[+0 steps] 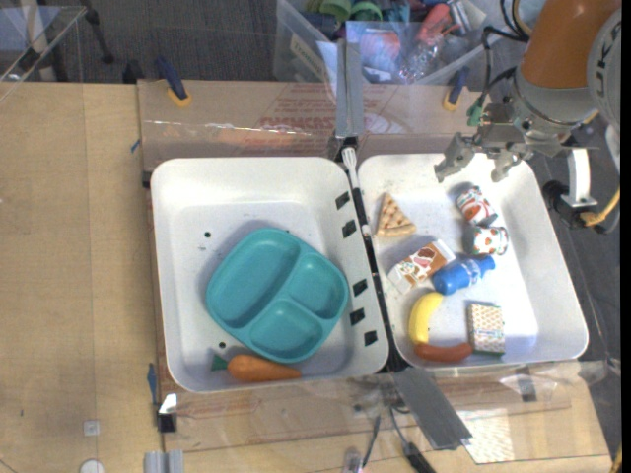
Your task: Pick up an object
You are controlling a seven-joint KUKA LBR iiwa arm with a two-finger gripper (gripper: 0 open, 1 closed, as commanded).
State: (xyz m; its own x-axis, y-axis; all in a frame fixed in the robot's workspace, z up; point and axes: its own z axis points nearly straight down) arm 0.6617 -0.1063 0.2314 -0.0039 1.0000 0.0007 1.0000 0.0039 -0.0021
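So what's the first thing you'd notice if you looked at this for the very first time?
Probably the big teal divided plate in the left bin, with a toy carrot by its near edge. Next, the jumble of little toys in the right bin: a waffle-patterned wedge, a blue bottle, a banana. The gripper hangs open over that bin's far edge.

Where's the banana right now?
The banana lies in the right bin, near its front edge, between the blue bottle and a hot dog.
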